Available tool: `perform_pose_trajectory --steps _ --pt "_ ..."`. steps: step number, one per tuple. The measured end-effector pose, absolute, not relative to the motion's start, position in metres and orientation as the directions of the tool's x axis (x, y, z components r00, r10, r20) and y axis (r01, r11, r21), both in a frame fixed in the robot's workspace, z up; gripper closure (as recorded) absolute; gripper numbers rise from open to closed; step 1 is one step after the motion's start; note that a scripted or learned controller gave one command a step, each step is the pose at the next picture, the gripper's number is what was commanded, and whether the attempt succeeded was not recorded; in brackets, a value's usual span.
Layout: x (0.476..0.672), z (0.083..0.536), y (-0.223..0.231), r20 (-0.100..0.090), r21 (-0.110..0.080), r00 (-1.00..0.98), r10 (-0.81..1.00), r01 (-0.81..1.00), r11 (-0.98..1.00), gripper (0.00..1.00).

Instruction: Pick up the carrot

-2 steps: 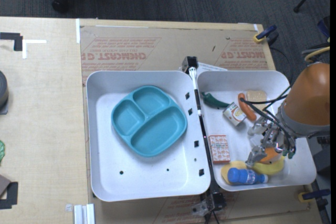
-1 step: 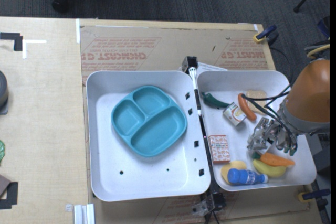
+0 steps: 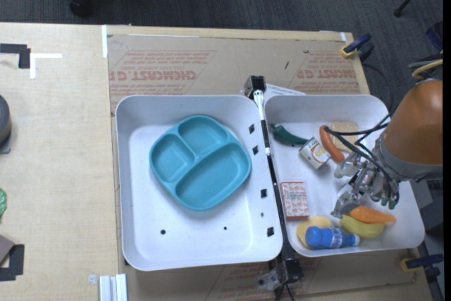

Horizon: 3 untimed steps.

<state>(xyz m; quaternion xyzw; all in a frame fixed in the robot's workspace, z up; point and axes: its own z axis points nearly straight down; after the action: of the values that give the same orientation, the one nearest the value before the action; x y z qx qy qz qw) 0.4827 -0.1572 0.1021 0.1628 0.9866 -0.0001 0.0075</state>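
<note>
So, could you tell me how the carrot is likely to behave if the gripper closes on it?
The carrot looks like a smooth, tapered toy, so it is probably stiff and light but may slip out between the fingers. It lies partly on the banana, so it could rock or roll off when touched. The gripper sits near its thick end, where grip seems likeliest.

Blue plate [image 3: 201, 163], blue bottle [image 3: 329, 239]

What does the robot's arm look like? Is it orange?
Partly! The arm has a big rounded orange part with grey below it. Thin black cables loop out from it. At the end sits the gripper, a small silvery metal piece with bits of green on it.
</note>
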Motion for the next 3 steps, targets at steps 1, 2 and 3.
perform_pose_trajectory --steps 1,2,3 --pt "0.479 0.092 -0.161 -0.004 0.0 -0.997 0.083 0.083 0.997 0.0" --pt "0.48 0.092 -0.092 -0.002 0.001 -0.947 0.322 0.322 0.947 0.0" --pt "0.481 0.093 -0.131 -0.009 -0.002 -0.996 -0.085 -0.085 0.996 0.0"
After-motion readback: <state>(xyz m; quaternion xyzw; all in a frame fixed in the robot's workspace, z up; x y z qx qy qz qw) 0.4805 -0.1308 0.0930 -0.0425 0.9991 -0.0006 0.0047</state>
